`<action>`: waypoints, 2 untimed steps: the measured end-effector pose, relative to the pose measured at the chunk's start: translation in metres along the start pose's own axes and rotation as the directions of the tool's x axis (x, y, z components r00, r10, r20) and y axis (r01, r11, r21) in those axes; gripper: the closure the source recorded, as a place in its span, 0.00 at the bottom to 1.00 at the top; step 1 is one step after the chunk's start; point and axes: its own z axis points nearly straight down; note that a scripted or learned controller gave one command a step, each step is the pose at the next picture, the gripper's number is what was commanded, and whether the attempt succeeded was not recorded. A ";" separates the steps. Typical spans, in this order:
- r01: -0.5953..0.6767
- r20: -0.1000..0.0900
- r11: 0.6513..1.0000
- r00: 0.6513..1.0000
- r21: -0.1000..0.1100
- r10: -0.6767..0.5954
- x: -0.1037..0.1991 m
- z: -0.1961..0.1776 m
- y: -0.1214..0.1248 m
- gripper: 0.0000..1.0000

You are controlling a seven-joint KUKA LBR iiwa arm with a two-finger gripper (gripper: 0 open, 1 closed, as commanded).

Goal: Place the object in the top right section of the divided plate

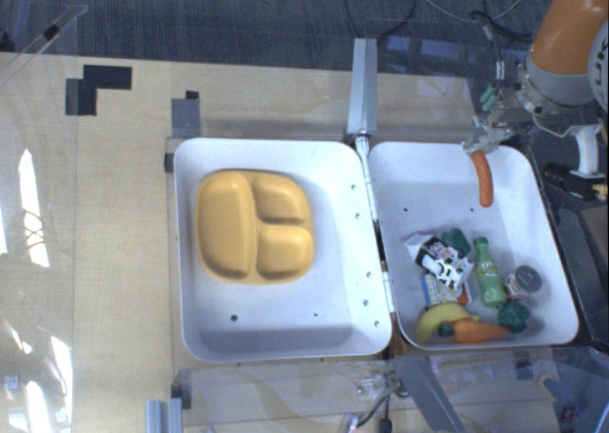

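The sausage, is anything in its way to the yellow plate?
The sausage hangs below the hand over the right bin. Toward the yellow plate, only the bins' shared rims lie between; nothing taller visibly blocks it.
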 end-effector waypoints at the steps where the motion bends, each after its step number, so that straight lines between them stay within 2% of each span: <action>1: 0.189 -0.004 0.982 0.982 0.001 -0.189 0.076 0.029 -0.012 1.00; 2: 0.252 -0.005 0.968 0.968 0.000 -0.252 0.175 0.026 -0.053 1.00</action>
